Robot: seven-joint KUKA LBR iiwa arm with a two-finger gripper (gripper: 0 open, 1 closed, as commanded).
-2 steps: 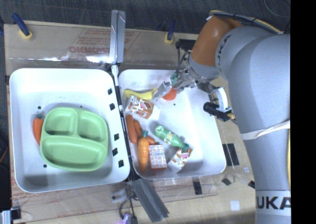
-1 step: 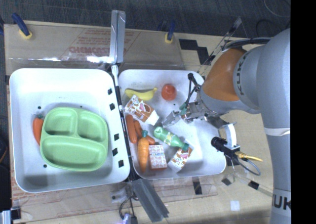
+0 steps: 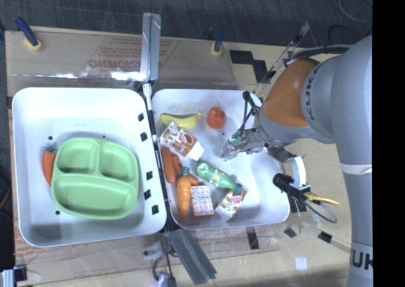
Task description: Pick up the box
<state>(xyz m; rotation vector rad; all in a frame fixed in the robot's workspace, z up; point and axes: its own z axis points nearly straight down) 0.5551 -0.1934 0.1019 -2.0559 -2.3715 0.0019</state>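
The gripper (image 3: pixel 235 146) is down inside the right bin (image 3: pixel 269 213), hanging over bare white floor near the bin's middle, and whether its tips are spread or pinched I can't tell from up here, the metalwork is too small and busy; nothing reads as caught in it. Behind it the grey arm (image 3: pixel 342 102) with its orange band sweeps in from the right. Fanning out from the tool: just up and left sits a red tomato (image 3: pixel 216 116), beside that a yellow banana (image 3: pixel 180 118), and to the left a white carton with a red and brown print (image 3: pixel 180 140), lying tilted. Below the tool there's a green bottle (image 3: pixel 215 177) lying on its side, a small pouch (image 3: pixel 230 201) at its lower end, and carrots (image 3: pixel 177 181) lined up along the bin's left wall. And there's the target, I'd say: the small box (image 3: pixel 202 201), pinkish with a printed face, low in the bin between the carrots and the pouch, close against an orange carrot. Across the divider, the left bin (image 3: pixel 25 153) carries a green divided tray (image 3: pixel 95 177) and one more carrot (image 3: pixel 48 165). My read: this is the approach, no grasp made. Next call is a shift down and left to get over the box, then a descent with the tool lined up to clear the carrot and pouch crowding its sides.
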